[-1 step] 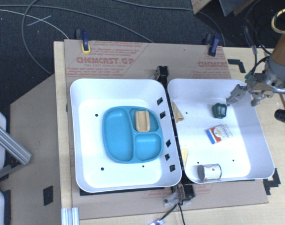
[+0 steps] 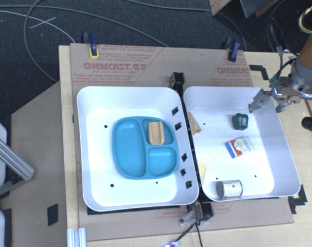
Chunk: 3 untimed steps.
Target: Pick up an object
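Observation:
My gripper (image 2: 270, 102) hangs over the far right corner of the right bin (image 2: 279, 163), its two fingers spread open with nothing between them. A small dark green object (image 2: 240, 120) lies in the bin just left of and below the gripper, apart from it. Nearer the front, a small red, white and blue box (image 2: 239, 146) lies flat. A silver can (image 2: 228, 188) rests on its side at the bin's front edge.
The left bin (image 2: 94, 117) holds a blue divided plate (image 2: 144, 147) with a tan wooden block (image 2: 156, 133) in one compartment. A tan wedge (image 2: 193, 123) and a yellow scrap (image 2: 201, 170) sit by the black divider clips (image 2: 182, 138). Cables run behind the bench.

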Tool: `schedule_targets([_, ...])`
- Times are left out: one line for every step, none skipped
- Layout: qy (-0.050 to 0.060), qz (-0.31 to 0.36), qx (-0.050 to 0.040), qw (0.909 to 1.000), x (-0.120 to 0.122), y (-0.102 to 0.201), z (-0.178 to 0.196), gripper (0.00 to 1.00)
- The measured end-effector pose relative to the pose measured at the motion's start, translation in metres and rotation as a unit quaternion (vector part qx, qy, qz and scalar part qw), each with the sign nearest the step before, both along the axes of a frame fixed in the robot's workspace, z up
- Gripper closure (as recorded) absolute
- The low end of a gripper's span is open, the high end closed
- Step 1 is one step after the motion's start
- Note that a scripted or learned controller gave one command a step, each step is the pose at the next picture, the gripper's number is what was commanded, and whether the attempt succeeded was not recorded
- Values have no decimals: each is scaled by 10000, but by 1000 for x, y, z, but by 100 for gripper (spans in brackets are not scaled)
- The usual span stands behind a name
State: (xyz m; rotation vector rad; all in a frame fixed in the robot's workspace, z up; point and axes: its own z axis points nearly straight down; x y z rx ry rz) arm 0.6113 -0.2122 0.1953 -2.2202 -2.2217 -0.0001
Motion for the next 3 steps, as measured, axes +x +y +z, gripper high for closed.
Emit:
schedule_targets([27,-4,10,10000,-3,-2,-63,0])
schedule_targets([22,2,24,10000,-3,1,-113,0])
schedule_targets([-5,8,7,10000,-1,0,-99,100])
